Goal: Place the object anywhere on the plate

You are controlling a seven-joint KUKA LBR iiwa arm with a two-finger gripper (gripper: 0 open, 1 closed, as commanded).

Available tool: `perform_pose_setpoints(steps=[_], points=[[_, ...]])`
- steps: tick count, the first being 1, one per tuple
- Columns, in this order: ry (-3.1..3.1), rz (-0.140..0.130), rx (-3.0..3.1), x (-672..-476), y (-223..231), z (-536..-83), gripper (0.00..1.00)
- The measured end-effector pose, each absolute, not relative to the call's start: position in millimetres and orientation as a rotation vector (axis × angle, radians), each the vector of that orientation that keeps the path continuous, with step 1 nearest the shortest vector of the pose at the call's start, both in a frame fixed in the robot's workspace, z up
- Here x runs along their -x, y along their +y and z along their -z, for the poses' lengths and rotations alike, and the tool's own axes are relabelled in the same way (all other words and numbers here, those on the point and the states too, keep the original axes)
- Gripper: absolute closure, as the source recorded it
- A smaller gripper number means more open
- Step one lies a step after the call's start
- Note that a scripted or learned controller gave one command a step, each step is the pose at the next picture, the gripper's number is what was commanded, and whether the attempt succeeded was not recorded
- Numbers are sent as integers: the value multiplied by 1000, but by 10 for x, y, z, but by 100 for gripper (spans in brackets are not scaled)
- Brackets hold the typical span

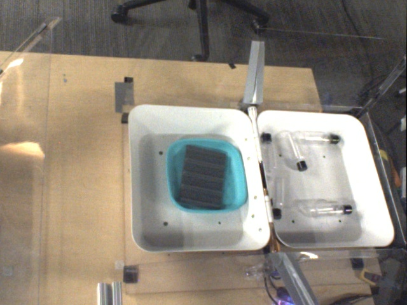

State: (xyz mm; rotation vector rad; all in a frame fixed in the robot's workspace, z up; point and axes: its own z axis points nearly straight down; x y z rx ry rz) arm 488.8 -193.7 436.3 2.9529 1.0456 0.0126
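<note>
A teal square plate (pixel 236 183) sits in the middle of the left white bin (pixel 146 234). A dark grey ribbed block (pixel 203 176) lies flat on the plate, covering most of its centre and tilted slightly from the plate's edges.
The right white bin (pixel 375 227) holds three clear plastic tubes with black caps: one (pixel 313 138) along the back, one (pixel 291 150) angled beside it, one (pixel 323 209) near the front. A metal post (pixel 254 74) stands behind the bins. An office chair base (pixel 201 5) is on the floor beyond the bench.
</note>
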Motion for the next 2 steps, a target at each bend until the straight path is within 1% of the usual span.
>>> perform_pose_setpoints(steps=[2], points=[[647,-14,-3067,-4886,-2053,-4364,0]])
